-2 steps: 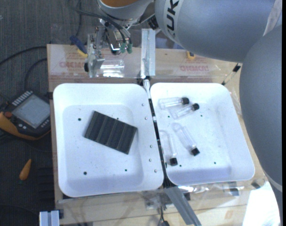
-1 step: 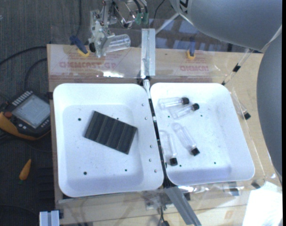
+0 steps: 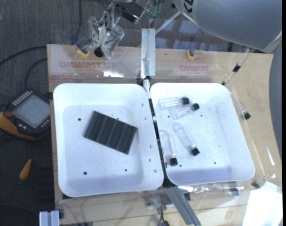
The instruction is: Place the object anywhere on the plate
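Camera view looks down on four clear vials with black caps lying in the right bin [image 3: 237, 140] — two near its upper left, vial one [image 3: 173, 101] and vial two [image 3: 186, 110], almost touching, and two lower down, vial three [image 3: 186, 139] and vial four [image 3: 170, 149], the last close to the bin's left wall. All four lie on their sides, on the bin floor. In the left bin [image 3: 67, 173] rests the dark ribbed plate [image 3: 110, 132], tilted, flat on the floor and well apart from the vials, with the divider rim between them. My gripper [image 3: 104, 48] hangs above the far edge of the bench, beyond the left bin and away from both the plate and the vials; whether my fingers are apart or together I cannot tell — nothing shows between them. Left of the bench a handheld pendant [image 3: 25, 114] lies on the floor, an orange tool [image 3: 24, 169] near it.
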`<action>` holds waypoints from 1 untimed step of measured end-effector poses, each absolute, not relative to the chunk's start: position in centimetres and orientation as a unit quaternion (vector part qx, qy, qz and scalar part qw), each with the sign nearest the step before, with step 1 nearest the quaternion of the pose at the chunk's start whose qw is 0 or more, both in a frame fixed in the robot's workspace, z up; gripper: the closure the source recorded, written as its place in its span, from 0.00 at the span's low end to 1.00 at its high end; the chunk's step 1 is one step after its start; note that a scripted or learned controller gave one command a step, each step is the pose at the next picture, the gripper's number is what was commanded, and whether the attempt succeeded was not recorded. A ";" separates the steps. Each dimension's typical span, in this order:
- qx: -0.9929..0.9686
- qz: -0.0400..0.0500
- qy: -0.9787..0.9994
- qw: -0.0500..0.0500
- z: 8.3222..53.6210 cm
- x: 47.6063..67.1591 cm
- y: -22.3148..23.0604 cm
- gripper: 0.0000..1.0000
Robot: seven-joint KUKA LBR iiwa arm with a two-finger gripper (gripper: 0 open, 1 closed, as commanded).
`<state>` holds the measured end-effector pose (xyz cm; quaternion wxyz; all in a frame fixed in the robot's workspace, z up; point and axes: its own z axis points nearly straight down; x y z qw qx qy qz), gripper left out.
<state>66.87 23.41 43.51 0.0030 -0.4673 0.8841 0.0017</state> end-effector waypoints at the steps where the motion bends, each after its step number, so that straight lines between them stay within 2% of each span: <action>1: -0.416 0.002 0.909 0.001 36.1 60.2 21.8 1.00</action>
